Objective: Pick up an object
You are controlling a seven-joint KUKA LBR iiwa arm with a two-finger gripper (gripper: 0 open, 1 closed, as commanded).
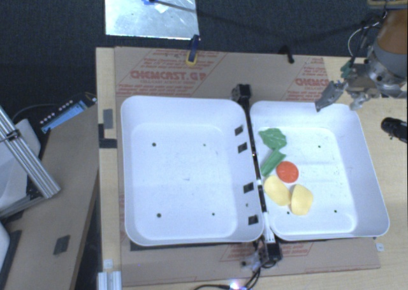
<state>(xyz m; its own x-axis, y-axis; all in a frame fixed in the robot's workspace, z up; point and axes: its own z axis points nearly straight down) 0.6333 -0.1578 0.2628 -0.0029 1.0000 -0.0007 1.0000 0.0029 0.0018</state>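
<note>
The right bin holds a small cluster near its left wall: a green leafy piece, a green stick-like piece, a red-orange round object, and two yellow lumps. My gripper hangs above the right bin's far right corner, well away from the cluster. Its two fingers are spread apart with nothing between them.
The left bin sits beside the right one, with a black hinged divider between them. Both rest on a cardboard sheet. A metal plate lies at the back left, and a grey rail stands at the far left.
</note>
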